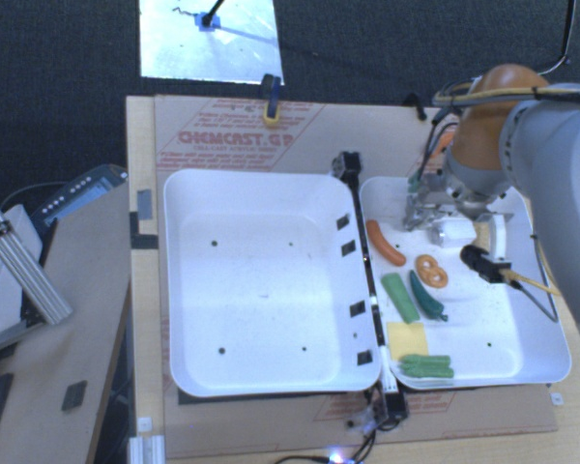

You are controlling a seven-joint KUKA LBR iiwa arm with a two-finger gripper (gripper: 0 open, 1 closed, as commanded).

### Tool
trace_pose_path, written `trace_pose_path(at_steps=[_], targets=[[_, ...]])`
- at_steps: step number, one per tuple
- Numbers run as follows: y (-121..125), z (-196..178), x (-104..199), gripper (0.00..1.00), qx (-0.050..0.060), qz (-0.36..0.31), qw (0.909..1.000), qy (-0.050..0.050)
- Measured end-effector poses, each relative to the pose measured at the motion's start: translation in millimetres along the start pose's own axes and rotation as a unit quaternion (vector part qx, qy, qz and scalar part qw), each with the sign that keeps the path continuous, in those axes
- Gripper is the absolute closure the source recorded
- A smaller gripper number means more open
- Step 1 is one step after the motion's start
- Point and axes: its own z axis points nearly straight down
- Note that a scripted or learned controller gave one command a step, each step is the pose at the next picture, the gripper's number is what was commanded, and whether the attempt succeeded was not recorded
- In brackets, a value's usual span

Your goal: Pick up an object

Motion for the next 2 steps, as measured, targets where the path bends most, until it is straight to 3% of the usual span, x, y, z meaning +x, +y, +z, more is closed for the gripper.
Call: trace_pose_path(at_steps=[1,2], targets=[[0,0,1,0.0,0.0,0.0,1.0,0.0],[-69,1,14,0.0,0.003,0.0,1.0,0.001]])
